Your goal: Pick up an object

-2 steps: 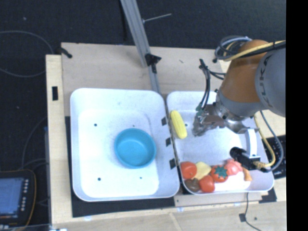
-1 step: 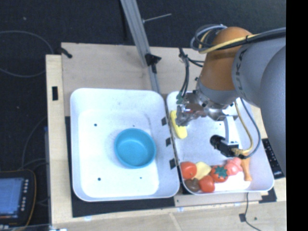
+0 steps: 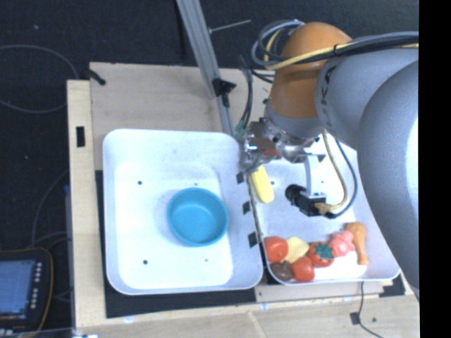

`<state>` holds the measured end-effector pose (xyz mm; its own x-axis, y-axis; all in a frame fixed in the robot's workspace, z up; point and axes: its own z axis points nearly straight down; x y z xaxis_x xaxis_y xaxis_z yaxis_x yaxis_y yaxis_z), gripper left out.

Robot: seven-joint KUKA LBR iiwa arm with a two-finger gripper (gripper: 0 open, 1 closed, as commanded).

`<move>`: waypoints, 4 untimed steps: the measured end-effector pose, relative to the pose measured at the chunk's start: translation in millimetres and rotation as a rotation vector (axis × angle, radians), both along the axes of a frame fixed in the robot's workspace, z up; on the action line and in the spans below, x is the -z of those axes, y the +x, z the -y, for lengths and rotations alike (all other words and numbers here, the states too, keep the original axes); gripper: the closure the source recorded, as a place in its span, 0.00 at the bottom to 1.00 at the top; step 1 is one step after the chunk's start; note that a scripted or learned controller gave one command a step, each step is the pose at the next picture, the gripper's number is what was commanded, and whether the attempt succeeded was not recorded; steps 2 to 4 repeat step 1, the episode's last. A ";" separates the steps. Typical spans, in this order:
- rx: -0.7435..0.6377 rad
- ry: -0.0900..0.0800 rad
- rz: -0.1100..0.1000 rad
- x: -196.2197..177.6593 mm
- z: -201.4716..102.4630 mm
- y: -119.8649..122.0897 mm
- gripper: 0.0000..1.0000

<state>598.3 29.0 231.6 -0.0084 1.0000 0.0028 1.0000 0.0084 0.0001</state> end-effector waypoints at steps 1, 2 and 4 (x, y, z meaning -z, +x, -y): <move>0.000 -0.001 -0.001 3.2 -41.5 16.6 1.00; 0.000 -0.001 -0.001 3.2 -41.5 16.6 1.00; 0.000 -0.001 -0.001 3.2 -41.5 16.6 1.00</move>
